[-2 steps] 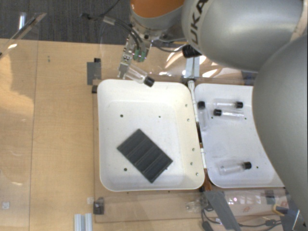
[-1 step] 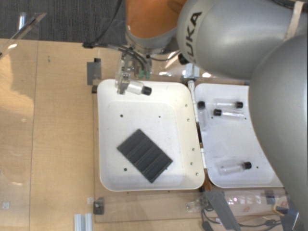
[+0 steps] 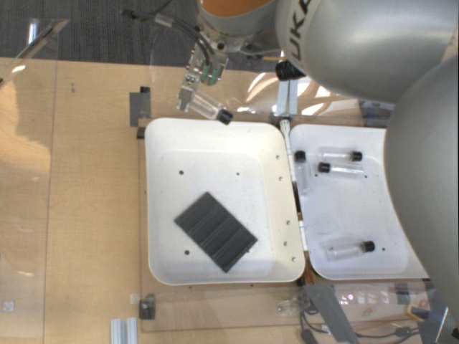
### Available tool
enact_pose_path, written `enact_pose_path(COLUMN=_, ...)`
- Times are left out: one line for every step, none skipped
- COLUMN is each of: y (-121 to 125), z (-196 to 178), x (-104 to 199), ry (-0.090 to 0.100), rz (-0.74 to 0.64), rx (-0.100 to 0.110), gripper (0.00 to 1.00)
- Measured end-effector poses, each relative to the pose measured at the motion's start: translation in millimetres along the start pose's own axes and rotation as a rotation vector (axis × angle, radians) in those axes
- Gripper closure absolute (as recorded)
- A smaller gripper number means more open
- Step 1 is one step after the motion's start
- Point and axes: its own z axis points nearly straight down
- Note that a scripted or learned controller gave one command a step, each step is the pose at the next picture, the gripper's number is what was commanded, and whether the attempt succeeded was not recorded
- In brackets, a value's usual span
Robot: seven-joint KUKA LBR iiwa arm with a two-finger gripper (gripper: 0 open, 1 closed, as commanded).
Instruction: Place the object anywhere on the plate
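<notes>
Holding a small clear tube (image 3: 206, 108) above the left bin's (image 3: 165, 264) far edge, the end effector (image 3: 192, 92) grips it. Light, slippery, maybe breakable; the plate (image 3: 216, 231) waits below.

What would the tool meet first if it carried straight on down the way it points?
Probably the far rim of the left bin, judging by the clear vial in the tool. The dark plate lies nearer the camera; depth is unclear.

Hand (image 3: 188, 100) gripping a clear tube (image 3: 208, 110) above the left bin's (image 3: 161, 213) far rim.
</notes>
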Motion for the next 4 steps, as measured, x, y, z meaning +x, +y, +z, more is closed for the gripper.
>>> enact_pose_path(y=-16.3, z=93.8, x=47.6, ry=0.005, rz=-0.354, rx=0.001, gripper=1.0)
enact_pose_path(y=-2.4, z=79.1, x=7.7, ry=0.001, rz=-0.821, rx=-0.002, gripper=1.0)
enact_pose_path(y=1.3, z=-64.2, x=-2.5, ry=-0.003, rz=-0.5, rx=-0.002, gripper=1.0)
enact_pose_path(y=-33.5, z=29.0, x=99.8, ry=0.005, rz=-0.831, rx=-0.001, gripper=1.0)
